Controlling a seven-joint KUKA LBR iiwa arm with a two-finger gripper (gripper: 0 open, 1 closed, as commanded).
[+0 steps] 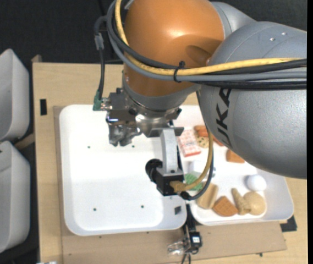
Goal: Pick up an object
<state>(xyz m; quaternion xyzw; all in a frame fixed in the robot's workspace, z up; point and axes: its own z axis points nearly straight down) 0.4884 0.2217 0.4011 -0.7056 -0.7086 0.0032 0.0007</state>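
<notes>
We are looking down on 2 shallow white bins side by side on the pale wooden tabletop (46, 147). The grey arm with the orange band (167, 37) looms large, reaching in from the right. Its gripper (122, 133) hangs over the far part of the left white bin (90, 175), near that bin's back wall. It is dark and seen from above, so I cannot tell whether it is set wide or narrow, or how close it is to the bin floor.

The objects to pick are all over in the right white bin (284, 205), well apart from the gripper. A pink-and-white printed packet (189, 144) lies near the back, just beside the wall between the bins. A small orange wedge (234, 157) peeks out under the arm. Further forward sits a white ball (256, 183). Along the near edge there are 3 pieces close together: a tan oblong piece (207, 196), an orange waffle-textured triangular piece (224, 207), and a tan lumpy peanut-shaped piece (251, 202). The arm covers the rest of that bin.
</notes>
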